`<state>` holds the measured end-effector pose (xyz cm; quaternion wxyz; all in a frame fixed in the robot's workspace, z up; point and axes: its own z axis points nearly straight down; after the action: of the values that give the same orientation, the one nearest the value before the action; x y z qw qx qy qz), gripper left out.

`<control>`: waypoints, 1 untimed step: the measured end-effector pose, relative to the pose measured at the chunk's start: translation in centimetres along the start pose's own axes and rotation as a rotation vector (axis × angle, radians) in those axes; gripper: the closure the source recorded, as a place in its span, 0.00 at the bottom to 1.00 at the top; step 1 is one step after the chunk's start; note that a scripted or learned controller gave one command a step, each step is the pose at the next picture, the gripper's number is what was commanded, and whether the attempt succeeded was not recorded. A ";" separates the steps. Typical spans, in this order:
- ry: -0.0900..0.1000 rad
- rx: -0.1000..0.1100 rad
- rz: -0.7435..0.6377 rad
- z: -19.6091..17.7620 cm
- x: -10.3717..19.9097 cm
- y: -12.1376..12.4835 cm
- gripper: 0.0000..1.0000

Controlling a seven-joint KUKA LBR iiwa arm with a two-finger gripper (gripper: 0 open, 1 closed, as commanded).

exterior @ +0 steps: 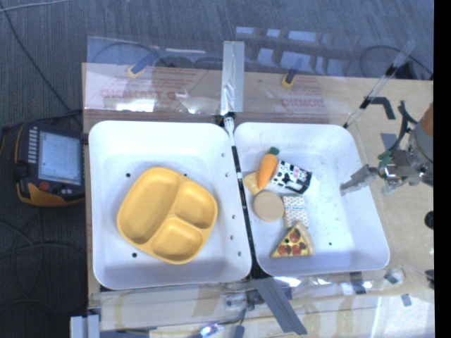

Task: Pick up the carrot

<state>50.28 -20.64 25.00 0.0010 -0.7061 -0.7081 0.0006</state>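
Bench, 2 white bins. Carrot [267, 169] in right bin [331, 136], near divider, tilted, touching cow-print carton [292, 177]. Gripper [366, 176] at bin's right rim, grip state unclear. Likely light, rigid, slick; grasp mid-body.

- The gripper [356, 182] is a small assembly of grey metal parts at the picture's right side.
- One slim grey finger [354, 181] juts out from it, pale and flat-sided, tapering to a narrow tip.
- Behind the finger sits a darker blocky body [402, 167] with a small green spot on it.
- Thin black bracket-like pieces and dark cables stand above that body.
- A patch of orange [427, 120] shows at the edge.
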 end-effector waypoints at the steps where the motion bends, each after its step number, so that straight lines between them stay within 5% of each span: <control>1: -0.001 -0.002 -0.558 5.0 5.3 5.1 0.00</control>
<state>55.37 -15.27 20.04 0.0002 -0.4837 -0.8753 -0.0001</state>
